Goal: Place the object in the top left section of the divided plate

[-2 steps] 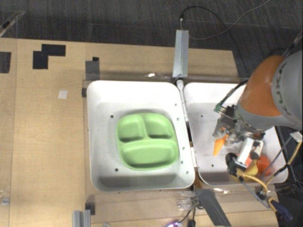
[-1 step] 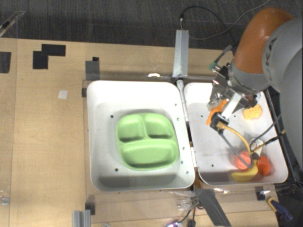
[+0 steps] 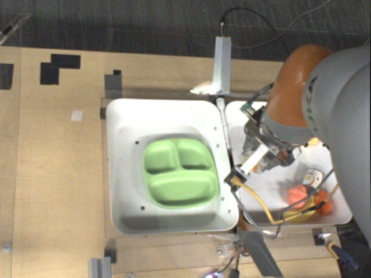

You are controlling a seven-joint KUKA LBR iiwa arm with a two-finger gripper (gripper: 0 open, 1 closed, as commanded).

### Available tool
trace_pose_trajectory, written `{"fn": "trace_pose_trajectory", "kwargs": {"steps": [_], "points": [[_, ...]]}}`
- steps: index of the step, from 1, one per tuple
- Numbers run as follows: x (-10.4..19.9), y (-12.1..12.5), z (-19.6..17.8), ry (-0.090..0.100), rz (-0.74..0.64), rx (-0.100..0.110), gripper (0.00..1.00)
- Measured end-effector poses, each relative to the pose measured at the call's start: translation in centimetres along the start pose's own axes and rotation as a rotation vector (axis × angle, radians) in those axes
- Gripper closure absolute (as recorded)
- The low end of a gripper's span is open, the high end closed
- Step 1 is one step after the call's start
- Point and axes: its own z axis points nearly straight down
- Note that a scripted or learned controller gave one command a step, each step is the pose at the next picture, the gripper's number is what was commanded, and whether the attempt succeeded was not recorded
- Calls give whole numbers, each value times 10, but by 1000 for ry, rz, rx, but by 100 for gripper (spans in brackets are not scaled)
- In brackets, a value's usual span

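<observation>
A green divided plate (image 3: 177, 171) lies in the left white bin (image 3: 124, 155); its two small sections are on the far side and its one long section on the near side, and all of them are bare. My gripper (image 3: 277, 157) hangs over the left part of the right bin (image 3: 342, 216), under the orange-banded wrist and mostly hidden by it. A pink object (image 3: 297, 194), a small white object with a dark spot (image 3: 313, 177) and an orange-red object (image 3: 322, 205) lie in the right bin's near corner, to the right of and below the gripper.
A raised rim (image 3: 225, 149) separates the two bins, running just left of the gripper. A metal post (image 3: 222, 62) stands behind the bins. The grey arm covers the right bin's far side. Black marks are stuck to the wooden bench at far left.
</observation>
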Motion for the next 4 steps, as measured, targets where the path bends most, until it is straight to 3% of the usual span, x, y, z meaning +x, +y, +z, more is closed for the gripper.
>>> {"fn": "trace_pose_trajectory", "kwargs": {"steps": [1, 2, 3, 4], "points": [[83, 45, -31, 1, 71, -2, 100], [86, -14, 19, 0, 149, 0, 100], [122, -11, -63, 3, -400, -3, 100], [117, -102, 36, 0, -337, 0, 100]]}}
